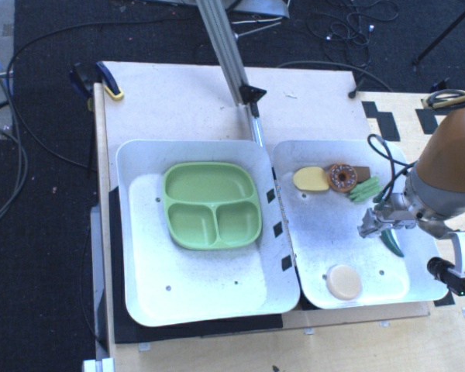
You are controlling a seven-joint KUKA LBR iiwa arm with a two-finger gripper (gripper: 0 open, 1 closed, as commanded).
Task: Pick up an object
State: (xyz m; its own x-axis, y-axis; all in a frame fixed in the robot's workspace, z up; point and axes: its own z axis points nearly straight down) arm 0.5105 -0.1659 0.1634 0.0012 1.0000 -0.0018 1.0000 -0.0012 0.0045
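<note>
The right bin (325, 231) holds several small things. A yellow lump (311, 180) lies at the back, with a brown sprinkled donut (342, 177) beside it and a light green piece (363, 189) just right of that. A round beige disc (344, 282) rests near the front wall. At the bin's right side lies a dark green pepper-like thing (392, 242). My gripper (377, 225) hangs low just above and to the left of it, at the end of the grey arm that comes in from the right. Nothing is seen held.
The left bin (139, 285) carries a green divided plate (213, 205) with three compartments. A slanted metal pole (226, 45) rises from the back of the bench. Cables lie on the dark floor around the bench.
</note>
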